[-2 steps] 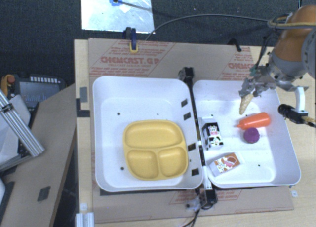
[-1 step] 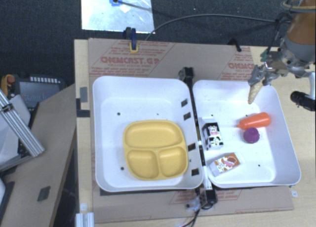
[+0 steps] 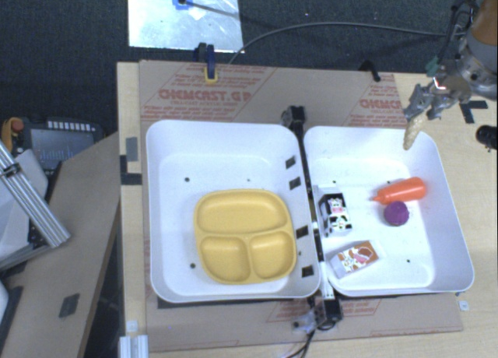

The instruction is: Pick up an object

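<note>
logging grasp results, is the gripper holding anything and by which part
Yes: the gripper holds a small tan stick-like object by its upper end, hanging above the right bin.

Right bin (image 3: pixel 436 271) centre open; carrot (image 3: pixel 401 190), ball (image 3: pixel 397 213) crowded.

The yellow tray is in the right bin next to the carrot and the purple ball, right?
Not quite. The camera view shows the yellow tray in the left bin. The carrot and the purple ball are in the right bin.
</note>
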Robot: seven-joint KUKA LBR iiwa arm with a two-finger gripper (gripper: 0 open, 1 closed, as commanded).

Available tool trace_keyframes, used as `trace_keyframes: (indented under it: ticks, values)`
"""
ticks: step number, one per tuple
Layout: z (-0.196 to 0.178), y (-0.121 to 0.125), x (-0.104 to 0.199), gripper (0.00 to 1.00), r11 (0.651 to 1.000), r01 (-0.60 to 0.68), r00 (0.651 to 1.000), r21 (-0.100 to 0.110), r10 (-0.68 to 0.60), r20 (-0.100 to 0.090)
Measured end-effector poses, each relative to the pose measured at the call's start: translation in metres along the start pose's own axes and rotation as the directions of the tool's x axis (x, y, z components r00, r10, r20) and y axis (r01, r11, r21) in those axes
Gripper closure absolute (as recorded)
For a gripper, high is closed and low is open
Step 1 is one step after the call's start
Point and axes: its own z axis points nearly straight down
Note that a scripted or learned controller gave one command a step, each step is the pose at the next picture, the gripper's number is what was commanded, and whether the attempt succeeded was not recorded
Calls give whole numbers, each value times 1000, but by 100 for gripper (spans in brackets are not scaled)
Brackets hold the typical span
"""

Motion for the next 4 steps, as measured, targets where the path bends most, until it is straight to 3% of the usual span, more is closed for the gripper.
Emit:
trace_keyframes:
  ticks: [4]
  values:
    - [31,-59,195,100,1000,3,1000,8,-3,-4]
